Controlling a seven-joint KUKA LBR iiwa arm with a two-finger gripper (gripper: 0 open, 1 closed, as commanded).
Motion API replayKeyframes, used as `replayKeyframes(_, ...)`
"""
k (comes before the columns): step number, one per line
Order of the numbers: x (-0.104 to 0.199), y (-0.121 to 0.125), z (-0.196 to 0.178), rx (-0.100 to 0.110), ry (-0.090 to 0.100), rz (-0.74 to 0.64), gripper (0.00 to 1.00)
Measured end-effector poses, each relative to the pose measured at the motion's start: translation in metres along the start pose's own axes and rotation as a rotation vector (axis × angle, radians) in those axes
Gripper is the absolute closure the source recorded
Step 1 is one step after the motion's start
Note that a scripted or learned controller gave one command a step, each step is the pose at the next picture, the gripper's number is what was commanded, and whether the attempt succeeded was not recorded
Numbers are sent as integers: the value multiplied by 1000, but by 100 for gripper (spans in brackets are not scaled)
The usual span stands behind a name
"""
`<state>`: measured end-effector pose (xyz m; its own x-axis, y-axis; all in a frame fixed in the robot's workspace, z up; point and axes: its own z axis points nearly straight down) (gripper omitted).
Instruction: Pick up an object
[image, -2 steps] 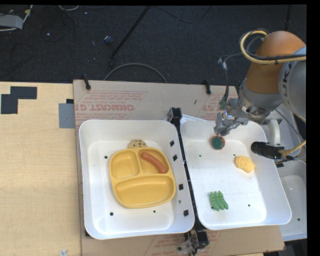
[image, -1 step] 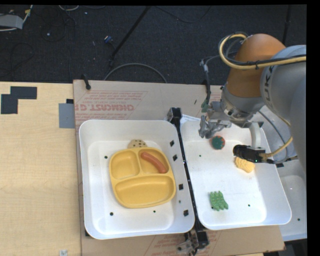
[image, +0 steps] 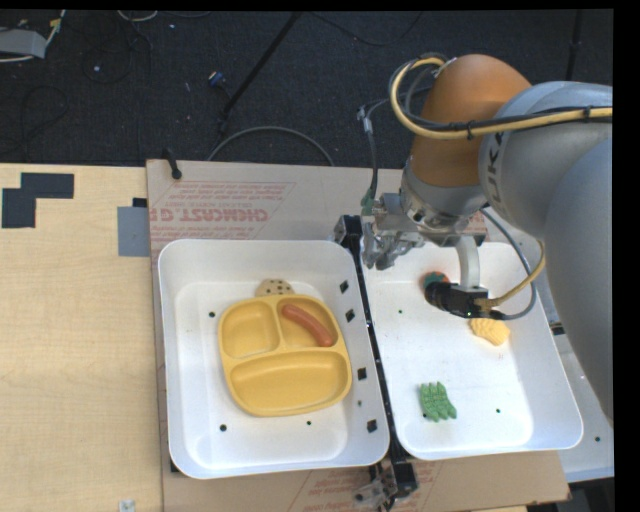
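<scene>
My gripper (image: 385, 246) hangs over the far left corner of the right bin (image: 560, 400), close to the divider between the two bins. A small red and green object (image: 435, 279) lies just right of it, partly hidden by a black cable fitting (image: 452, 297) on the arm. A yellow corn-like piece (image: 490, 331) lies further right. Toward the bin's front sits a green leafy toy (image: 437, 401). I see nothing held at the gripper.
The left bin (image: 185, 400) holds a yellow divided plate (image: 285, 385) with a sausage (image: 309, 324) in one compartment. A tan cookie (image: 274, 288) peeks out behind the plate. The arm's grey body and orange band (image: 470, 100) cover the right bin's far right side.
</scene>
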<state>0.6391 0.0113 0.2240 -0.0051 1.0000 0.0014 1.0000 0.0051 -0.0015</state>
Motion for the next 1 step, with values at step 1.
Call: replayKeyframes(1, 42, 1, 0, 1, -1, 1, 100)
